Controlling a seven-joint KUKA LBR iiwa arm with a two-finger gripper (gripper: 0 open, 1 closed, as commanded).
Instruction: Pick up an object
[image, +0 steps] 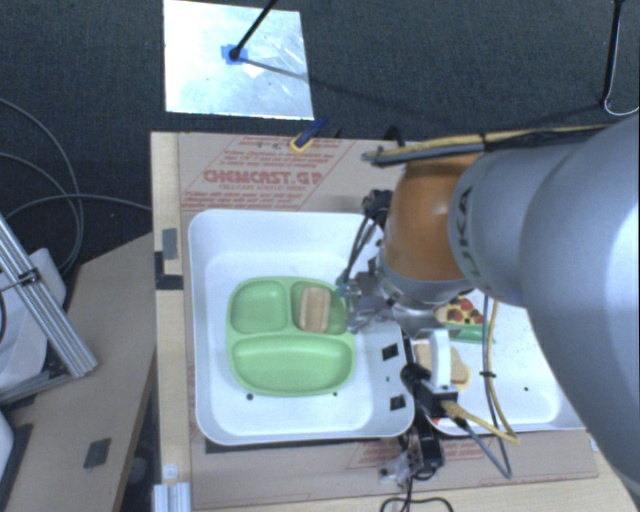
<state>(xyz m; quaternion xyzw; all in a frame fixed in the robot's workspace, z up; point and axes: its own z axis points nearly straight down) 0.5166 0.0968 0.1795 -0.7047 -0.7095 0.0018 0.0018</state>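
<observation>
Two white bins are counted on the bench, a left bin (215, 300) and a right bin (540, 400), the latter largely covered by one grey arm (540, 230) with one orange band (425, 225). One green plate (285, 360) with three compartments is seen in the left bin, and one tan piece of food (315, 308) is counted in its upper right compartment. A few small items (462, 312) are glimpsed in the right bin, their number not being clear.
</observation>
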